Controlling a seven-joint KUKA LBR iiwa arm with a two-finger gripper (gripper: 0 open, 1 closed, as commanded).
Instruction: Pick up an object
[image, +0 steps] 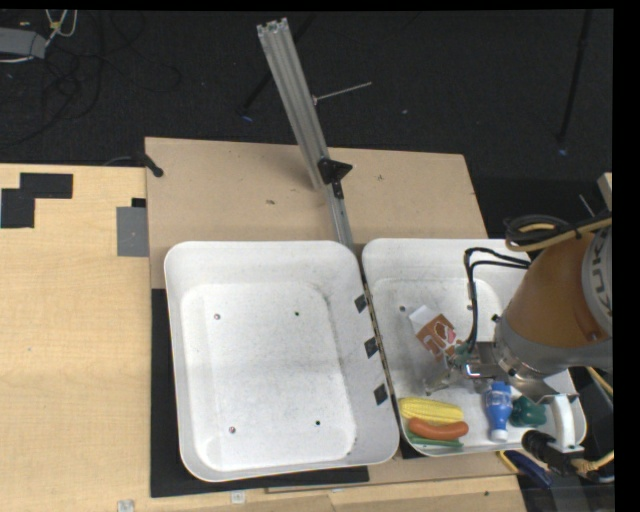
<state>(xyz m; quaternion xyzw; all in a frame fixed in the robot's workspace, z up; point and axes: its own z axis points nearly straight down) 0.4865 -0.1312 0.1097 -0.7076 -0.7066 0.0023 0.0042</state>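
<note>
Gripper (447, 372): low in right bin (400, 262), finger state cannot be told | brown-and-white packet (434, 332): just above-left of it | yellow corn (432, 410), orange carrot-like piece (438, 430): just below | blue bottle (497, 409): to its right.

- A dark floor (150, 80) lies beyond my tabletop's far edge, strewn with loose cables (40, 40).
- A light wooden tabletop (70, 340) runs along the left.
- A brown board (240, 195) sits under the far side.
- A slanted aluminium rail (300, 110) rises from the board's far edge.
</note>
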